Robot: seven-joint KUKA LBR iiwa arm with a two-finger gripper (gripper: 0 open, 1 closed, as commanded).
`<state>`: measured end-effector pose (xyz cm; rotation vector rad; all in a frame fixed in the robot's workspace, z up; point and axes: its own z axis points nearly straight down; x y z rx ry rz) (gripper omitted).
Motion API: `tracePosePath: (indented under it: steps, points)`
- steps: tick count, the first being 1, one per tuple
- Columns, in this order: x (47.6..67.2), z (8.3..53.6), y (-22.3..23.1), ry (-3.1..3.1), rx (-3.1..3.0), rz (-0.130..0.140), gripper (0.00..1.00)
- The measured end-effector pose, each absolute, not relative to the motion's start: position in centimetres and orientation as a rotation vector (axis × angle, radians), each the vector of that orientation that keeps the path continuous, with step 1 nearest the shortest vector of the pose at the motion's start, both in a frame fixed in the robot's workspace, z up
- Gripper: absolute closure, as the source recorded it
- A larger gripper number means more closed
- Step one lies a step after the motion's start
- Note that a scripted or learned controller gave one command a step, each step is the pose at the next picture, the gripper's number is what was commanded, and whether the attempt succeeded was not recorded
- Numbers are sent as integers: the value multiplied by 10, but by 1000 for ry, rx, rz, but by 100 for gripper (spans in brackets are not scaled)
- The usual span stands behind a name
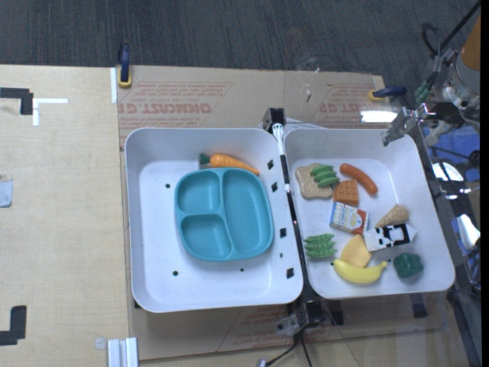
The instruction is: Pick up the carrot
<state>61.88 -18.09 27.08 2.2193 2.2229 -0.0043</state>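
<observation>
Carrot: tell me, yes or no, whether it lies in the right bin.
No, the carrot lies in the left bin, behind the blue plate.

Arm [458, 90] cut off (right edge), pincer perhaps hidden.

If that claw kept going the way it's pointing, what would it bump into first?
Probably the far right corner of the right bin: the claw hangs just beyond it, angled down and left. Depth is unclear; the sausage lies further along.
</observation>
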Motion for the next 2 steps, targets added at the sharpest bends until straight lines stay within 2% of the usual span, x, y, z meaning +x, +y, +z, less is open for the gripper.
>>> tracePosePath:
  steps: [1, 2]
  points:
    - [607, 94, -139, 1964, 2455, -6, 0]
    - [601, 92, -185, 2533, 1859, -1, 0]
